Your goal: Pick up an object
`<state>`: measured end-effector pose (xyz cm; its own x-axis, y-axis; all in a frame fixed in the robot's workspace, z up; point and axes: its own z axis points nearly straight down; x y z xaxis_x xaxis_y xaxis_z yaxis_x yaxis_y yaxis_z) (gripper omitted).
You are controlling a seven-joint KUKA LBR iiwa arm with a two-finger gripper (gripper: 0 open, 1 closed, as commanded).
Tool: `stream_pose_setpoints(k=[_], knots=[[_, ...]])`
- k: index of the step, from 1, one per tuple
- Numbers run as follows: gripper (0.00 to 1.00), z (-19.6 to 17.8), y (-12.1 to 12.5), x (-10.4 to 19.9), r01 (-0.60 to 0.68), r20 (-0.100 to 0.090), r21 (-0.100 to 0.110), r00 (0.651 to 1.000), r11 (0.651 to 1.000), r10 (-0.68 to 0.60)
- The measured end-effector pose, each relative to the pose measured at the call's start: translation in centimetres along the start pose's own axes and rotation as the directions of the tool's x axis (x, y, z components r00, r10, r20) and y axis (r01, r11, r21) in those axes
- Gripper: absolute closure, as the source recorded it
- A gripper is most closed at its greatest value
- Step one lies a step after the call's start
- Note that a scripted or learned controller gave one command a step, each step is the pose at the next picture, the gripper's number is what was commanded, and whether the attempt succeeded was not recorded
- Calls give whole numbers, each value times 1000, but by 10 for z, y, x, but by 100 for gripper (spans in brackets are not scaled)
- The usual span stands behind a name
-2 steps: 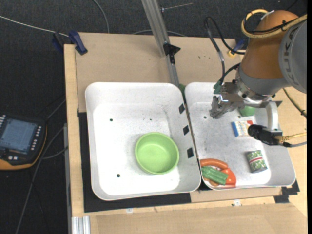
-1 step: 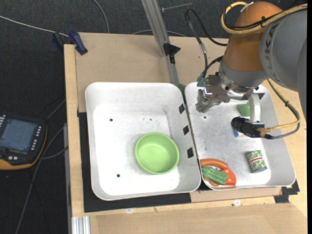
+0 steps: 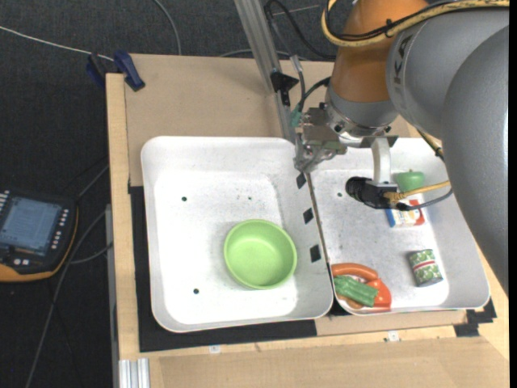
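Note:
My gripper (image 3: 309, 158) hangs over the ridge between the two white bins, at their far end. Nothing shows under it. A lime green bowl (image 3: 259, 254) stands upright in the left bin (image 3: 166, 217), near its front right corner. In the right bin (image 3: 456, 245) lie a small white, red and blue box (image 3: 406, 214), a green piece (image 3: 411, 179) just behind that box, and a small green patterned can (image 3: 425, 267). At that bin's front left sits an orange and red dish with green vegetables (image 3: 361, 287).
A metal pole (image 3: 262, 47) rises behind the bins, close to the gripper. Blue clamps (image 3: 121, 69) sit at the bench's far left corner. A handheld pendant (image 3: 32, 229) lies off the bench at the left.

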<state>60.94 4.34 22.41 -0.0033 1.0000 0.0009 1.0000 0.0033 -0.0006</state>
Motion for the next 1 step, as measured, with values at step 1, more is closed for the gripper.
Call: stream_pose_setpoints(k=[1], knots=[[100, -1, 25, 35, 0, 0, -1, 1000, 1000, 0]])
